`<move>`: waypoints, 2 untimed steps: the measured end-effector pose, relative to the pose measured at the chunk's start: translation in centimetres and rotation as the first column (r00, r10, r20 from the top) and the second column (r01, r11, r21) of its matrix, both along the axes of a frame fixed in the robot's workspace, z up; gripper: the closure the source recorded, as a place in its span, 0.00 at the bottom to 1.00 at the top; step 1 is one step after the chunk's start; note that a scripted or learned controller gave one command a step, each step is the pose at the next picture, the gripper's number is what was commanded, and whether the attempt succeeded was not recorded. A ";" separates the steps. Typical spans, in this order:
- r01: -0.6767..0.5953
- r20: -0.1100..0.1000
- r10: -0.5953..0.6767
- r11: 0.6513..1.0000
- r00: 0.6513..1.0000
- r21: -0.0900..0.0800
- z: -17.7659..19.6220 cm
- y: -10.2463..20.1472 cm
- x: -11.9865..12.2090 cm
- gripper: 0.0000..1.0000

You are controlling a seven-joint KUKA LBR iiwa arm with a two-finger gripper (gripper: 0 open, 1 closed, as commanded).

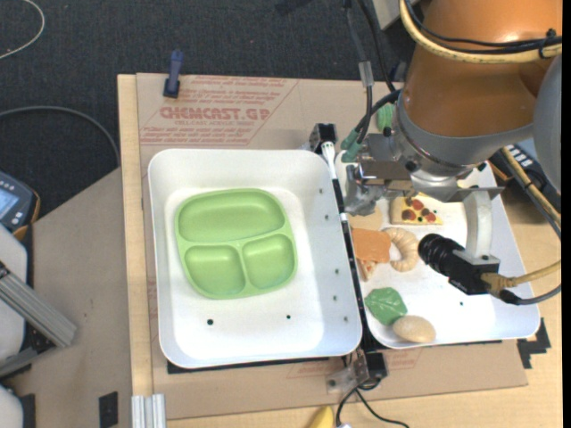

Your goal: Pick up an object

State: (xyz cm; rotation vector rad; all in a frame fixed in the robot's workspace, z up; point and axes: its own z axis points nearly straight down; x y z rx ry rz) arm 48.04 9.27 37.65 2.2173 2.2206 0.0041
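"CHEMCAST. G P" in red print on the brown board [223, 105] under the bins.

Arm [473, 69] over crowded right bin [522, 324]

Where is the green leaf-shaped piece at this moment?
The green leaf-shaped piece lies in the right bin, near its front left corner, just above the beige oval piece and below the orange piece.
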 end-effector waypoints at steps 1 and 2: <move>-0.005 -0.014 0.005 1.000 1.000 0.000 -6.5 6.7 -0.3 1.00; 0.006 0.017 -0.006 1.000 1.000 0.005 13.0 0.1 0.0 1.00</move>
